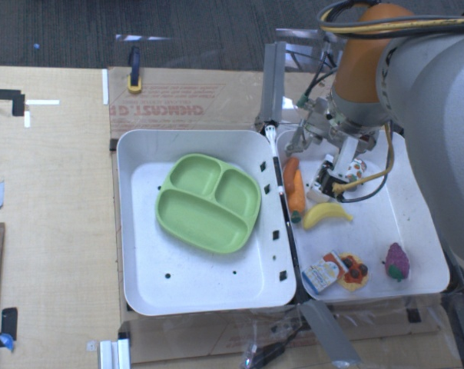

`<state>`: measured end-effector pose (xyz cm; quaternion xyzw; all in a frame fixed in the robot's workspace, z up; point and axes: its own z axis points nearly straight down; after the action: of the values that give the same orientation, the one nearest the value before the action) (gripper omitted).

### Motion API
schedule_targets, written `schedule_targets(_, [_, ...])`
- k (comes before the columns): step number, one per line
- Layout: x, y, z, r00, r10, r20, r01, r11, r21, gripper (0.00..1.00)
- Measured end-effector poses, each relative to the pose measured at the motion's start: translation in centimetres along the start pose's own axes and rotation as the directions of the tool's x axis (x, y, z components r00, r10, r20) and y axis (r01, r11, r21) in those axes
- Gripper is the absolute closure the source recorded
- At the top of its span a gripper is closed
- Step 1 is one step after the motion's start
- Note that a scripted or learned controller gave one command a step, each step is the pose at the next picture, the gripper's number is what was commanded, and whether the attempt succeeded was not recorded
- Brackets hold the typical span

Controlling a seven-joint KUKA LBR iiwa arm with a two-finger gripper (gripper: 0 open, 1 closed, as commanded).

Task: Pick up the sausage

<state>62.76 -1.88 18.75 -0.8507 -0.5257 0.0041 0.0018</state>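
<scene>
- The green plate (209, 204) is left alone in the left bin (132, 229).
- The gripper (303, 141) is poised low at the right bin's (416, 206) far left, just beyond the carrot (294, 187). Its opening cannot be told, and nothing is seen held.
- The sausage (356, 167), judged to be the reddish piece under the wrist, is not yet grasped. A shift right is called for next.

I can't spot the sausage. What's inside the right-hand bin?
A carrot, a banana, a small carton, a pizza slice and purple grapes. The arm covers the bin's far end, so whatever lies beneath is hidden.
</scene>
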Motion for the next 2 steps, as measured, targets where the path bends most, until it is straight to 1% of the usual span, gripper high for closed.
schedule_targets(1, [-6.4, 5.1, 2.8, 0.992, -0.129, 0.000, 0.129, 0.992, -0.001, 0.00])
schedule_targets(2, [-5.4, 6.4, 6.6, 0.997, 0.075, -0.011, -0.076, 0.997, -0.020, 0.00])
